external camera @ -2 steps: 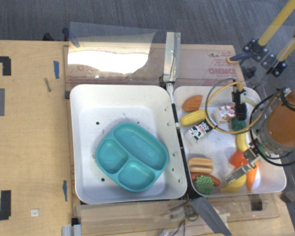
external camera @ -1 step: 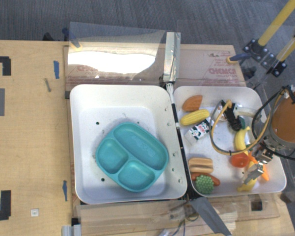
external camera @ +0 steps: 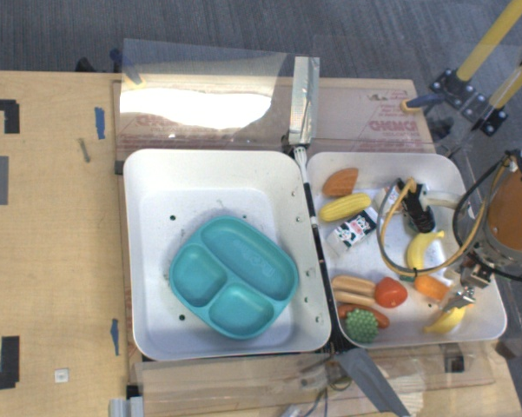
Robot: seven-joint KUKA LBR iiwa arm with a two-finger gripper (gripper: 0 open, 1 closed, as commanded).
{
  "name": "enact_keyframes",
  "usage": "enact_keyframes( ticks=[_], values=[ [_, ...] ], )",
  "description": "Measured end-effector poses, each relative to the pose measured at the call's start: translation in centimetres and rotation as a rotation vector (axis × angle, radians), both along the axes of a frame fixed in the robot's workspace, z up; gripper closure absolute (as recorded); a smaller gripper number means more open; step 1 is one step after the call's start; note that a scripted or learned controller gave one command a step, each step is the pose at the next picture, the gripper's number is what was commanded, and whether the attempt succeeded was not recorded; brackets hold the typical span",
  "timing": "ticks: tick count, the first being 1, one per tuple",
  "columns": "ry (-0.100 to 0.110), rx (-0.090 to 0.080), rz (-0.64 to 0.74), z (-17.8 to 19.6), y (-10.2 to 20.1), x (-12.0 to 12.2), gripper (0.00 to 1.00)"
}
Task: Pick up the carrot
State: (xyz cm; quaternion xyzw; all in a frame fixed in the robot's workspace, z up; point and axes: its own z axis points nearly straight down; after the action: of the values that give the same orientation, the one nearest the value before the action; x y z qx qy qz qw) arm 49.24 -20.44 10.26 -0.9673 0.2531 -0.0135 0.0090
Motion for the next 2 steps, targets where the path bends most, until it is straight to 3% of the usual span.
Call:
enact_keyframes(
  ticks=[1,2],
  values=[
    [0.025,-0.004,-0.237,13.4,8.6,0.8,1.0],
    [0.022,-0.006,-0.298,28.0,6.9,2.5,1.0]
  ],
)
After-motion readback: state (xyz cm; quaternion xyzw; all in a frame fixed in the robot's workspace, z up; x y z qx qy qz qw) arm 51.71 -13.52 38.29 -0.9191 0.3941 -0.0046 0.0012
